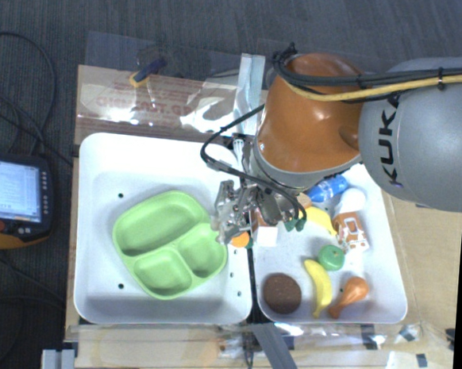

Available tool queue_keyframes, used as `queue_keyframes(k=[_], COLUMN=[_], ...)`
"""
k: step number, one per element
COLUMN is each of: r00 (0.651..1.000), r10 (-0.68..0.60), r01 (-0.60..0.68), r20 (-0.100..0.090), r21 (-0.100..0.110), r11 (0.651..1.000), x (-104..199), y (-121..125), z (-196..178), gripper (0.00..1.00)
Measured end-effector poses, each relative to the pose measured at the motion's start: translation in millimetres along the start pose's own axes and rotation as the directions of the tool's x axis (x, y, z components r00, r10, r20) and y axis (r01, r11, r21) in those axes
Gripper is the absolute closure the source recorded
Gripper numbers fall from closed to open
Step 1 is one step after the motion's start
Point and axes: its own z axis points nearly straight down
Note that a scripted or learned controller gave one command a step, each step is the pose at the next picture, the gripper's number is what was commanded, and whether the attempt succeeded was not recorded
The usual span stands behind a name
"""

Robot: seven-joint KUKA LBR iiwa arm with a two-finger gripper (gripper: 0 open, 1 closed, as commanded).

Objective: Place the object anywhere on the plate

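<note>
Two shallow white bins sit side by side on the bench, and the layout reads as a sorting job — the left bin point(92, 232) carries just the green plate point(171, 243), a three-compartment dish lying flat and tilted a little in its bin, while the right bin point(393, 300) keeps the supply of small things to pick from. In the camera view the arm point(363, 118) comes in from the right and hangs low over the wall shared by the bins, its orange band bulking above the wrist, so that the tool point(234, 220) sits just beside the plate's right edge. A small orange object point(243, 239) shows at the tool's lower end, right at the divider; it appears to be touching the fingers, but whether it is truly pinched between them or merely lies under them is too small and cluttered to tell, and I cannot tell whether the tool is apart or together. My guess is that this orange piece is the task's thing, since it is the one item up against the tool and nearest the plate. The rest stay in the right bin, well clear of the plate: a brown ball point(282, 293), a yellow banana point(319, 284), a green round piece point(331, 258), an orange pear-shaped toy point(351, 293), and a small white-and-orange vehicle point(353, 231). The plate's compartments look bare, so the placing seems not yet done — a short move leftward over the rim would be needed.
</note>
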Motion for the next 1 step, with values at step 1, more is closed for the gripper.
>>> queue_keyframes(k=[1], r00=[1.0], r10=[0.002], r01=[-0.002], r20=[-0.001], r21=[0.001], r11=[1.0], x=[0.3], y=[-1.3], z=[0.6], gripper=[0.0])
